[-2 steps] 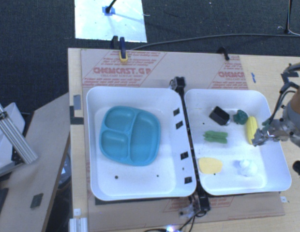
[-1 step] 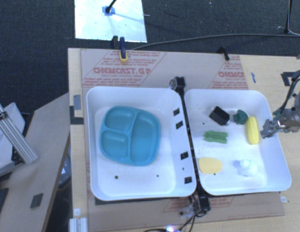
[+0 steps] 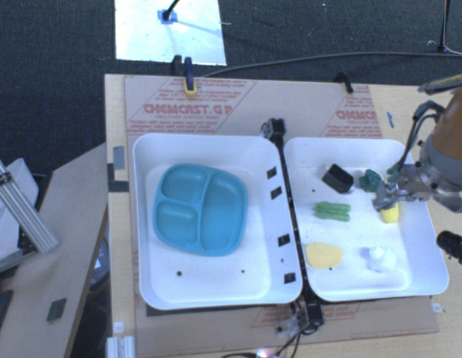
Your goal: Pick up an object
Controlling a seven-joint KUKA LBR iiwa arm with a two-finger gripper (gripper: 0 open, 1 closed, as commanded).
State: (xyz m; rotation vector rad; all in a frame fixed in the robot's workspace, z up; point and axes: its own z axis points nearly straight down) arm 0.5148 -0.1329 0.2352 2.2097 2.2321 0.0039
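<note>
The right bin (image 3: 425,274) holds several small objects: a black block (image 3: 337,177), a dark green piece (image 3: 370,179), a light green pod-shaped piece (image 3: 332,211), a flat yellow piece (image 3: 323,256), a small white item (image 3: 379,257) and a yellow item (image 3: 390,214). My gripper (image 3: 388,197) hangs at the right side of this bin, directly over the yellow item and just right of the dark green piece. Its fingertips blur into the yellow item, so contact cannot be made out.
The left bin (image 3: 153,274) holds a blue divided plate (image 3: 199,208). A black hinge strip (image 3: 285,215) runs between the bins. The arm (image 3: 447,151) comes in over the right bin's far right corner. A blue and yellow clamp (image 3: 188,77) stands behind the bins.
</note>
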